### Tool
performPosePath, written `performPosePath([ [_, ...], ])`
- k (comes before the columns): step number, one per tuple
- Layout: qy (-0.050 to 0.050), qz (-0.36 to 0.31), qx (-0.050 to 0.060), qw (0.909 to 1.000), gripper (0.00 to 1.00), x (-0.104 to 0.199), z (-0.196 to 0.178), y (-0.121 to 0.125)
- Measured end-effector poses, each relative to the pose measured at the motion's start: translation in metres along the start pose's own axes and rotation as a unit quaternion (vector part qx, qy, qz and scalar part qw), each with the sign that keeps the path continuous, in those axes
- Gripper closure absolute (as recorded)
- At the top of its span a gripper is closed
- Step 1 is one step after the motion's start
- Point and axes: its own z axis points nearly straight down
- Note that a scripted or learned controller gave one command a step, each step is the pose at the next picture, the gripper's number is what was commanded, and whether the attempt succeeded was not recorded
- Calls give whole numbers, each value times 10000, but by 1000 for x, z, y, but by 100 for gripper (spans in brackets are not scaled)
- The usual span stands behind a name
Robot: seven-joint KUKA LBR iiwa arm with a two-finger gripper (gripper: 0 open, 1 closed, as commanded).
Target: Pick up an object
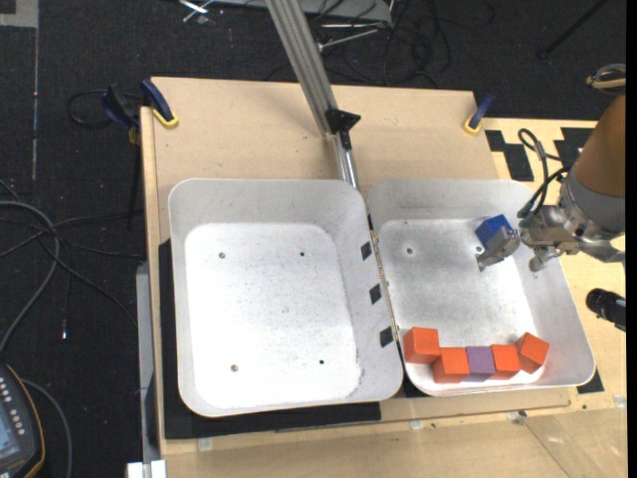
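One gripper (510, 250), perhaps clasping blue block (493, 231)

Your arm (602, 182) reaches in from the right, wrist level, gripper (510, 247) pointing left with fingers (495, 254) clamped on something blue.

A: Where does the camera sit?
B: High above the bench (418, 132), fixed, looking down at a slant, far enough off to take in both bins and some dark floor with cables.
A: Which way round?
B: Left bin (199, 267), right bin (557, 297), and the arm (602, 182) enters from the right.
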Motion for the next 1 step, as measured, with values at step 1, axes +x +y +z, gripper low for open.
performPosePath([
  [1,5,12,-2,10000,0,7,-25,-46],
])
